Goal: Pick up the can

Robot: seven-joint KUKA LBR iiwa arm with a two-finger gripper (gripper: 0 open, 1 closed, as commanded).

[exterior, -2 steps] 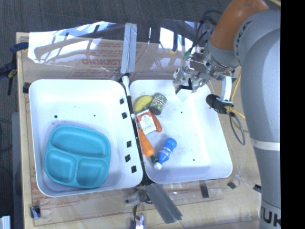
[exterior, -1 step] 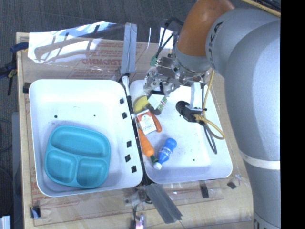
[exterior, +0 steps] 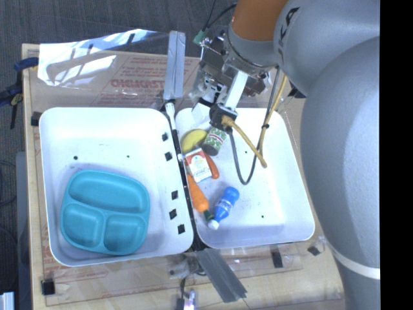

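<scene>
Table (exterior: 300, 278): pale wood, it carries two white bins side by side.
Left bin (exterior: 97, 141): it holds one blue divided plate (exterior: 103, 212), which lies flat in the near part, with three compartments.
Right bin (exterior: 277, 192): all its things lie in the left half, close to the wall shared with the left bin.
Blue bottle (exterior: 224, 204): nearest thing in the right bin, lying on its side, with the white cap pointing to the near edge.
Carrot (exterior: 199, 197): just left of the bottle, lying along the shared wall, with its near tip close to the bottle cap.
Packet (exterior: 200, 166): red and white, beyond the carrot and touching its far end.
Can (exterior: 217, 139): small, with a green label, lying tilted in the far left part of the right bin, just beyond the packet; its dark end points toward the packet.
Yellow fruit (exterior: 193, 139): just left of the can, against the shared wall.
Claw (exterior: 208, 105): over the far edge of the right bin, just beyond the can and above it; I cannot tell if it is apart or together, and the can is not in it.
Arm (exterior: 322, 76): grey with an orange band (exterior: 264, 5), it comes in from the right over the right bin.
Printed card (exterior: 139, 82): flat on the table beyond the left bin, with red letters.
Shiny sheet (exterior: 90, 57): farthest, it lies on the card.
</scene>
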